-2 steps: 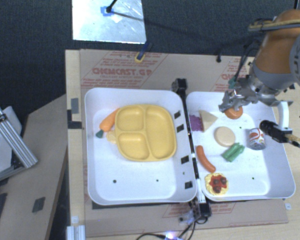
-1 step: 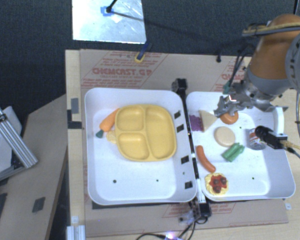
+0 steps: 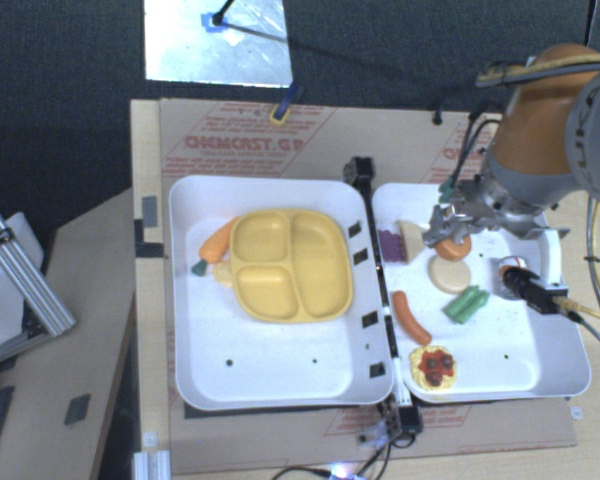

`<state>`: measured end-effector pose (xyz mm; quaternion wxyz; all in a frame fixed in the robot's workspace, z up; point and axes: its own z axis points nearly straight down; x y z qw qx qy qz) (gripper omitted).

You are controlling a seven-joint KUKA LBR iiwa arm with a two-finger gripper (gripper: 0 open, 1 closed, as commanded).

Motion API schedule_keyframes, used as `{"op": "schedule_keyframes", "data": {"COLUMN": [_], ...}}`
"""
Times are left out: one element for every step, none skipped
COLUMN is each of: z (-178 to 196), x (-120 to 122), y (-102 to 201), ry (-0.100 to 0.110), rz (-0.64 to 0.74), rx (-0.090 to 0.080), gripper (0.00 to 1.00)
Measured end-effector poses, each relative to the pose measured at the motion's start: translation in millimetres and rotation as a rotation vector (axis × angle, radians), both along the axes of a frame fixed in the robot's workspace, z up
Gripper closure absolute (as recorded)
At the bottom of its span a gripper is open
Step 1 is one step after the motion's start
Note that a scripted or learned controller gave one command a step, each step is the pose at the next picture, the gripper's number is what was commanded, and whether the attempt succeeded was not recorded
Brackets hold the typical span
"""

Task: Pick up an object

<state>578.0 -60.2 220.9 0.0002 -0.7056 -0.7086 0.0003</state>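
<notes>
The gripper [image 3: 452,230] sits low in the right bin [image 3: 550,368], directly over the orange round piece [image 3: 453,249]. Whether the piece is gripped cannot be told; the wrist hides the contact. The beige disc [image 3: 448,273] touches the orange piece on the near side. The purple block [image 3: 391,244] and pale wedge [image 3: 412,235] lie just left of it; the green piece [image 3: 466,303] lies near it, nearer the camera.

Risk: crowding may cause a glancing grip, or the beige disc may be dragged along.
</notes>
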Motion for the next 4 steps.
{"op": "schedule_keyframes", "data": {"z": [-6, -6, -6, -1], "x": [14, 11, 8, 1], "y": [-5, -6, -6, -6], "ry": [-0.003, -0.002, -0.001, -0.001], "rz": [-0.002, -0.002, -0.003, -0.003], "rx": [0.0, 0.0, 0.0, 0.001], "gripper": [1.0, 1.0, 1.0, 1.0]}}
